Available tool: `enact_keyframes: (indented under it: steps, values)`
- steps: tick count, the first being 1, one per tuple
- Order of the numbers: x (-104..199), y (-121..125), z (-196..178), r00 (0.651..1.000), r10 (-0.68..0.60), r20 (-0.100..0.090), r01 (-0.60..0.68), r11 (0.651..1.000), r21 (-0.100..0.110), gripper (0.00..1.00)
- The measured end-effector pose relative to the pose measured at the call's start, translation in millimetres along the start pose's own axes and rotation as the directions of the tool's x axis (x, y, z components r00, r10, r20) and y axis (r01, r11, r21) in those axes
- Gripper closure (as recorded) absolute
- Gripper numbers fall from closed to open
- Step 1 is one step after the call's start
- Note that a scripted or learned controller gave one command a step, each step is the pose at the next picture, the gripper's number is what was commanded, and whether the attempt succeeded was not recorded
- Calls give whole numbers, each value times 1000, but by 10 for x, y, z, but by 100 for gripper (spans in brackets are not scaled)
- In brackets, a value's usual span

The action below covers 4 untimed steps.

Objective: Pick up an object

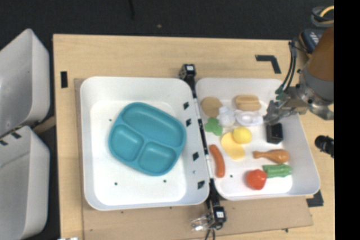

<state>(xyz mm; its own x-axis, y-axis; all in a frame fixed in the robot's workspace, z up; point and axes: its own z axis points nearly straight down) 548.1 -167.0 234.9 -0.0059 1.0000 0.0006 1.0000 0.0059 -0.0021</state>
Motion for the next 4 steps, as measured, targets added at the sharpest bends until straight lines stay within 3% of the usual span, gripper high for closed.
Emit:
enact_keyframes:
  steps: [1, 2, 3, 4]
  values:
    - [486, 41, 97, 1000, -1, 0, 1, 1000, 1, 100]
    - [964, 158, -48, 1000, -2, -1, 2, 1000, 0, 100]
    - [1230, 50, -122, 1000, 0, 0, 0, 1000, 3, 100]
    - [1220, 171, -90, 1000, 0, 1, 0, 1000, 1, 100]
